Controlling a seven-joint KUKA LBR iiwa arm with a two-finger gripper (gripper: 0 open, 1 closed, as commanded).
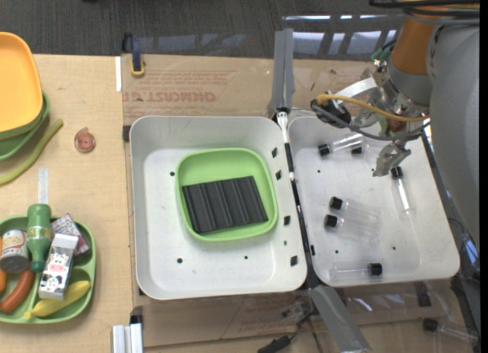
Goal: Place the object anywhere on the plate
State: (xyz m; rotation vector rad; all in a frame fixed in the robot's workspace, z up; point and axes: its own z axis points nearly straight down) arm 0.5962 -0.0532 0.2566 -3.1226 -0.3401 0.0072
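Observation:
A green square plate [263,167] rests in the left white bin [152,214], with a black ridged slab [226,203] lying across its middle. Several clear vials with black caps lie in the right bin [427,256]: one [341,146] at the back, two [352,208] near the middle, one [357,271] at the front. My gripper [387,161] hangs over the back right of that bin. Another vial [402,191] lies just below it, its black cap right at the gripper's tip; whether they touch cannot be told.
The grey arm with its orange band [415,39] and looped cables [343,111] leans in from the upper right. Left of the bins sit a yellow dish [15,85] and a green tray of toy food [46,267].

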